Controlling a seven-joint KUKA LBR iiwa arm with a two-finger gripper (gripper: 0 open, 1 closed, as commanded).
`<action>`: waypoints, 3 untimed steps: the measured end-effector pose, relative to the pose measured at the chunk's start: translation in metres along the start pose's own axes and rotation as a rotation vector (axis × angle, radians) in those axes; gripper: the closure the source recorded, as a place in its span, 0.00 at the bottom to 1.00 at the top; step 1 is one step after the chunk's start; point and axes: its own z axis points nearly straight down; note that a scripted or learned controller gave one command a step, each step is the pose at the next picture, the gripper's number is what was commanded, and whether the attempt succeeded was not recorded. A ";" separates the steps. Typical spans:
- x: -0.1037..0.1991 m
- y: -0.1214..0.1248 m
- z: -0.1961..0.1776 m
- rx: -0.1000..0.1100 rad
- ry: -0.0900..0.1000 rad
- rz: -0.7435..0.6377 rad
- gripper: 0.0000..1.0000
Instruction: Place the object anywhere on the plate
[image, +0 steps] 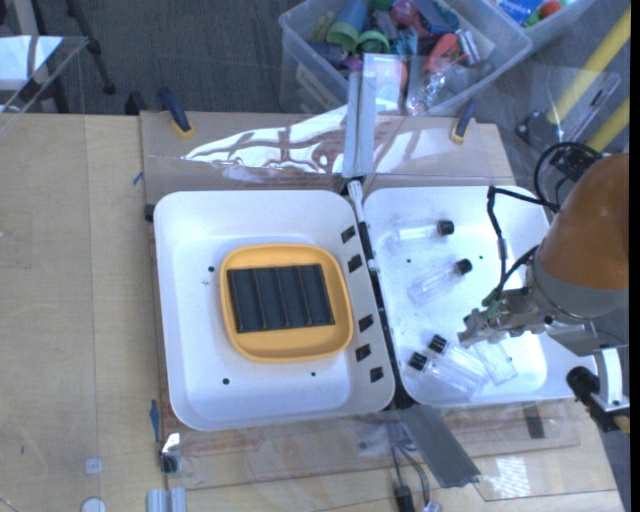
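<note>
A yellow plate with a dark ridged centre lies in the left white bin. Several clear vials with black caps lie in the right bin: one near the back, one in the middle, and a cluster at the front. My gripper hangs low over the front of the right bin, just above and right of that front cluster, with a clear vial right below it. The wrist and orange band hide the bin's right side.
A row of black clips lines the divider between the two bins. A clear tub of colourful items stands behind the bins. Black cables loop over the right bin's far side. Bare wooden bench lies to the left.
</note>
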 end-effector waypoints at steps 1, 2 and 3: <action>0.024 0.002 0.006 0.000 0.000 -0.090 1.00; 0.024 0.002 0.006 -0.001 0.000 -0.090 0.00; -0.032 0.168 0.030 -0.004 -0.003 -0.160 0.00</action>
